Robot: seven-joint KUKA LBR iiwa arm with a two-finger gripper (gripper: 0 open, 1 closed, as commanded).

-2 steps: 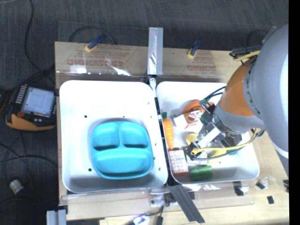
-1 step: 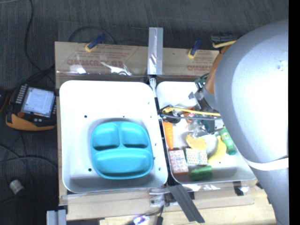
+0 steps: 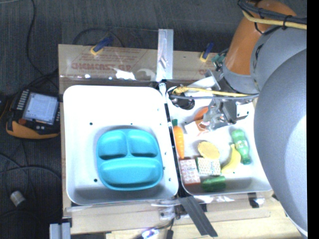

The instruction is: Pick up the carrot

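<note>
The carrot [image 3: 178, 141] is a slim orange piece with a green tip. It lies lengthwise against the left wall of the right bin [image 3: 249, 183]. My gripper [image 3: 216, 116] hangs low over the upper middle of that bin, to the right of the carrot and a little farther back, apart from it. A small orange-red object [image 3: 202, 116] sits right by the gripper's left side; whether the gripper touches it is unclear.
The right bin also holds a green bottle [image 3: 240, 144], a banana [image 3: 231, 159], a round yellow piece [image 3: 208, 150], two small boxes [image 3: 190, 171], and a green item [image 3: 213, 183]. A blue divided plate [image 3: 129, 158] lies in the left bin [image 3: 79, 113].
</note>
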